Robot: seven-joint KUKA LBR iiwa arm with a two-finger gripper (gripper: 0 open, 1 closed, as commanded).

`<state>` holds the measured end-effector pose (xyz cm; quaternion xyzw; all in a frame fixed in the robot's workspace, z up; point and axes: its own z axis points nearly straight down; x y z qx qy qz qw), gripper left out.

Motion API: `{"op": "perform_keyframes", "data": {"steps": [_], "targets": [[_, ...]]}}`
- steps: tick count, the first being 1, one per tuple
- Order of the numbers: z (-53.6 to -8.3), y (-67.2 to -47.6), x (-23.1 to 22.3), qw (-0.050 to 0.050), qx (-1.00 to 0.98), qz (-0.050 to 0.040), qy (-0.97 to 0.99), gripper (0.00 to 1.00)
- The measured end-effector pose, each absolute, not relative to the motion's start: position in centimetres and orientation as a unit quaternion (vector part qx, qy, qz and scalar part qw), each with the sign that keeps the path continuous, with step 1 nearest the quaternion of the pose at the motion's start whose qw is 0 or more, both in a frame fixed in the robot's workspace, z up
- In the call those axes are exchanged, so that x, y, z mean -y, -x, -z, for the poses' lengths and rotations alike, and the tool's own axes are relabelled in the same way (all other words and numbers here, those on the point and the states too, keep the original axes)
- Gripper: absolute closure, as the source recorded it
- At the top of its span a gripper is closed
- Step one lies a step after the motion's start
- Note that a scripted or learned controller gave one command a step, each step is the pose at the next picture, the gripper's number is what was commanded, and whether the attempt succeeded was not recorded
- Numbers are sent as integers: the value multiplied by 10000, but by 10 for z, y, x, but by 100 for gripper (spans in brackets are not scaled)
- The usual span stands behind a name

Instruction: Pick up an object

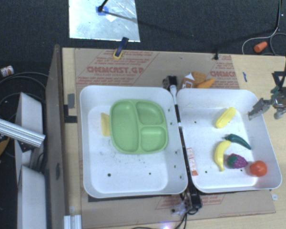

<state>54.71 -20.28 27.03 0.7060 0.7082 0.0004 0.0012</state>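
Note:
The right bin [200, 128] holds a yellow corn cob [225, 117], a dark green pepper [238, 140], a banana [221, 154], a purple bunch of grapes [237, 161] and a red tomato [258, 168]. In the left bin [93, 142] lie a green divided plate [138, 127] and a small yellow piece [105, 124] beside it. My gripper [262, 106] hangs at the view's right edge, over the right bin's far right rim. It is right of the corn cob and apart from every object, and nothing shows in it.
Orange toy pieces [200, 81] lie on the cardboard behind the bins. A shiny foil sheet [104, 13] sits on the dark floor at the top. Cables and a metal bar [16, 130] are at the left.

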Motion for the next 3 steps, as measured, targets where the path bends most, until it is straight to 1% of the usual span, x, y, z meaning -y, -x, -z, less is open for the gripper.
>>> {"op": "perform_keyframes", "data": {"steps": [1, 2, 3], "targets": [[-147, -576, 169, -18, -7099, 2, -7043, 0], [-90, -542, 159, 160, -7068, -33, -7072, 0], [-84, -507, 117, -18, -7087, 1, -7055, 0]]}}
